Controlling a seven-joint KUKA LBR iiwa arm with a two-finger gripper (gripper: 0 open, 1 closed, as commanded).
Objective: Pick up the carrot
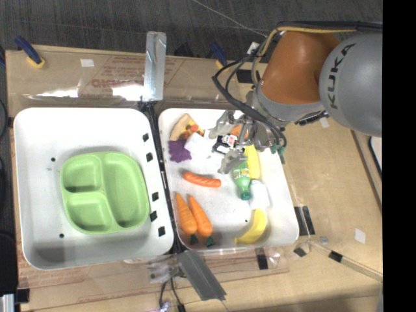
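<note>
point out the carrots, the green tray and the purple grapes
carrots [193, 217], camera view, between the two orange bodies
green tray [104, 191], camera view, on its centre divider
purple grapes [177, 151], camera view, middle of the bunch

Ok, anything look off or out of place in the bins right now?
Nothing stands out. The carrot lies whole near the right bin's front-left corner, apart from the gripper at the back. The green tray sits flat in the left bin.

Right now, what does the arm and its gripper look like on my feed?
The arm is grey with an orange band and black KUKA lettering. Black cables loop down beside its wrist. The gripper is small, silvery metal with dark parts.
</note>
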